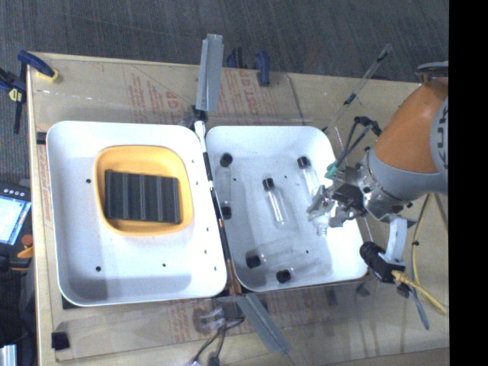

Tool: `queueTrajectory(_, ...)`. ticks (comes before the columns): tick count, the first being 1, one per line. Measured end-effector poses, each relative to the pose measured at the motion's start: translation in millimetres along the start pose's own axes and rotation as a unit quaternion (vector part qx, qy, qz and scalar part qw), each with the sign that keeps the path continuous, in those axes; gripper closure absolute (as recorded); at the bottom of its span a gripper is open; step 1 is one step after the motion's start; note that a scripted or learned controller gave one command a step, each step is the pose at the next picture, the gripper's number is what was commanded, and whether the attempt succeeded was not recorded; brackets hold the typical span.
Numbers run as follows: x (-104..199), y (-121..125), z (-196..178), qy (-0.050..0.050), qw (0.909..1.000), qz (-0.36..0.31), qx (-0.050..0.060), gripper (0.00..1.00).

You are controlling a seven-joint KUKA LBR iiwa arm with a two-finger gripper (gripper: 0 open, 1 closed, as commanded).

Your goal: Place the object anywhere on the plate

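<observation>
1. Vial (274, 200) lies mid right bin (252, 139), clear with black cap, just left of the end effector (326, 212); long axis runs near-far, cap at far end.
2. End effector state: can't tell, too cluttered.
3. Plate (143, 157), yellow with dark ribbed insert, sits in left bin (69, 204), well left.
4. More vials scattered in right bin.

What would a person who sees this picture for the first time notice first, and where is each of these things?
The eye goes first to the yellow plate in the left bin, which carries a dark ribbed insert. Next comes the arm's orange band at the right, with the gripper low over the right bin's right side. Several clear vials with black caps lie scattered in that right bin.
</observation>
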State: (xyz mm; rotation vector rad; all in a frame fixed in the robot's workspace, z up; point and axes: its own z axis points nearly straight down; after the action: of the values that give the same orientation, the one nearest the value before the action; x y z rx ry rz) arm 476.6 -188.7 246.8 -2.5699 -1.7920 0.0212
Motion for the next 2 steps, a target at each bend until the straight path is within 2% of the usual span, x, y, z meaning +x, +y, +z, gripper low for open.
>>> queueTrajectory(1, 43.0, -2.8, -1.6, 0.002, 0.9887, -0.15, -0.005, 1.0)
queueTrajectory(2, 104.5, 67.5, 5.8, 0.001, 0.9654, -0.261, -0.006, 1.0)
